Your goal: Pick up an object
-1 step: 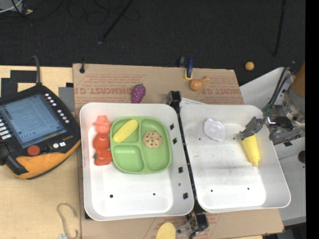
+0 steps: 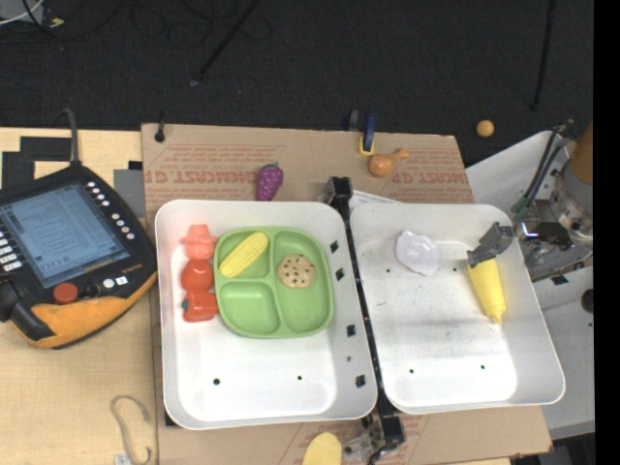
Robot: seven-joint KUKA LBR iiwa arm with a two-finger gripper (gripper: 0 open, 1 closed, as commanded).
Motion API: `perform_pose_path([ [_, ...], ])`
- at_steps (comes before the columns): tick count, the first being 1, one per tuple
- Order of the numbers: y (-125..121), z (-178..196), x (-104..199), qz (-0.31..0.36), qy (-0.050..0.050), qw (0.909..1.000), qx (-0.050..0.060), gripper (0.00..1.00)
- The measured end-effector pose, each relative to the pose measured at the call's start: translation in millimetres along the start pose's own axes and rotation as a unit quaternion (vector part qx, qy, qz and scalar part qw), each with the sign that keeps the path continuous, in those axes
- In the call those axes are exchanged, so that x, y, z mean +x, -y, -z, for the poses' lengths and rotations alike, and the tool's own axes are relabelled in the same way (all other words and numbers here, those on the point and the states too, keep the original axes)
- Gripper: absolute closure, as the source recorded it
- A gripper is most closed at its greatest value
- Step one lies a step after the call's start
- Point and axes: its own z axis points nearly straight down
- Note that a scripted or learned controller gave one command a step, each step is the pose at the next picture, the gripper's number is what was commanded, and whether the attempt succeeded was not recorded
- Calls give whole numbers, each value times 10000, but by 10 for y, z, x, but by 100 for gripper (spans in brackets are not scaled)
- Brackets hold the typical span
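The end effector [image 2: 494, 243] hangs at the right bin's [image 2: 455, 395] edge, touching the yellow bottle [image 2: 488, 291]; its grip state cannot be told.

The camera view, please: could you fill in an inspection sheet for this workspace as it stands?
Surface: two white bins side by side, left bin and right bin, on cardboard.
Job's things: green tray in the left bin holds corn and a cookie; red bottle beside it. Right bin holds a yellow bottle and a clear wrapper.
Clutter: purple toy, orange toy, yellow item outside the bins.
Grippers: gripper at the yellow bottle's upper end; jaws' state unclear.
Cables: black cables on the floor.
Surroundings: pendant on the left, orange ball.
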Motion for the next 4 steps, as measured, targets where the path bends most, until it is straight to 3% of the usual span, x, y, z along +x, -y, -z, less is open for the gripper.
perform_pose_path([
  [3,-110,-1635,-86,6,-10,10000,30,0],
  [4,-112,-1824,-54,1,-24,10000,20,0],
])
